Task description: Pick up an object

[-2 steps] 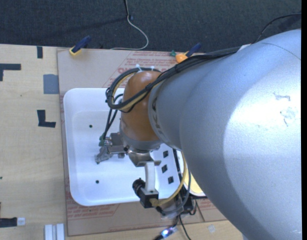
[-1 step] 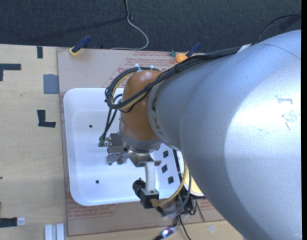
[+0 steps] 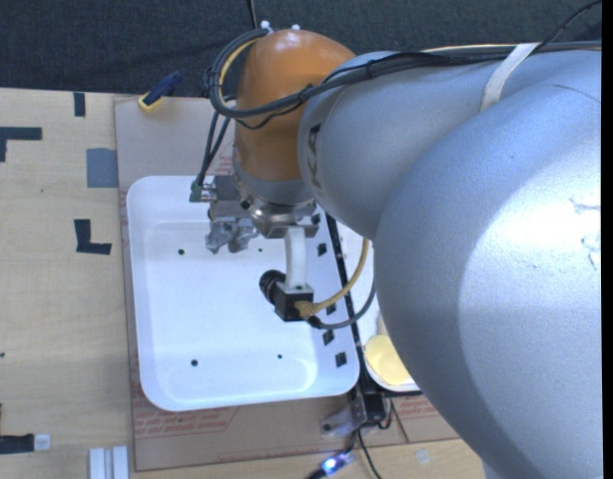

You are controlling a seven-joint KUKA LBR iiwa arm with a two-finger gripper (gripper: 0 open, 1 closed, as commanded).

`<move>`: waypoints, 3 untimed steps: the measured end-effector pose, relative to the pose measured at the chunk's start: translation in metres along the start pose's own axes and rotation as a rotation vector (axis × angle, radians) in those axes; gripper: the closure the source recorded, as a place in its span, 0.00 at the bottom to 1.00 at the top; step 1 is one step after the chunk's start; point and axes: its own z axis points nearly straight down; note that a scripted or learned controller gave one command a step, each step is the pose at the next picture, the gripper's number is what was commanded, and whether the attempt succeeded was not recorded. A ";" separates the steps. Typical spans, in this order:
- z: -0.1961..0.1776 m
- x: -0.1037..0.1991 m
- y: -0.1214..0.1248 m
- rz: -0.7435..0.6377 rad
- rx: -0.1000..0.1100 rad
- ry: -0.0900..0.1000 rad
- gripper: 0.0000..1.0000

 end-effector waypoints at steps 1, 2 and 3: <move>-0.035 0.034 0.096 -0.002 -0.001 0.000 1.00; -0.220 0.034 0.115 -0.001 -0.009 0.003 1.00; -0.305 0.030 0.115 0.001 0.000 0.000 1.00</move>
